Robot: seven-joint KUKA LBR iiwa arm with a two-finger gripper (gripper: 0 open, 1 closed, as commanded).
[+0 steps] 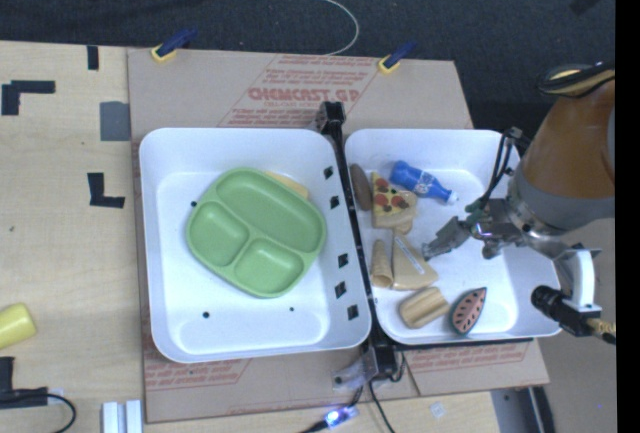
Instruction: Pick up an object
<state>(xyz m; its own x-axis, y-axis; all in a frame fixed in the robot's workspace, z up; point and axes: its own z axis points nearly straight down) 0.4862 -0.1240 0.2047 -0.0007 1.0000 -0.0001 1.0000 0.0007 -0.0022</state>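
Note:
My gripper (441,242) hangs low over the middle of the right bin (495,146), reaching in from the right below the orange band (572,146). Its tip is just right of a pale wedge-shaped piece (411,267) and a tan stick (382,262). I see nothing held in it. A blue bottle (419,181) lies at the back of the bin, with a pizza slice toy (392,202) and a brown piece (360,187) to its left. Near the front lie a bread roll (422,306) and a dark oval toy (468,310).
The left bin (165,221) holds a green divided plate (257,232) with a yellowish item (291,184) peeking out behind it. Black clips (334,118) join the bins along the divider. A yellow object (15,324) lies on the bench at far left.

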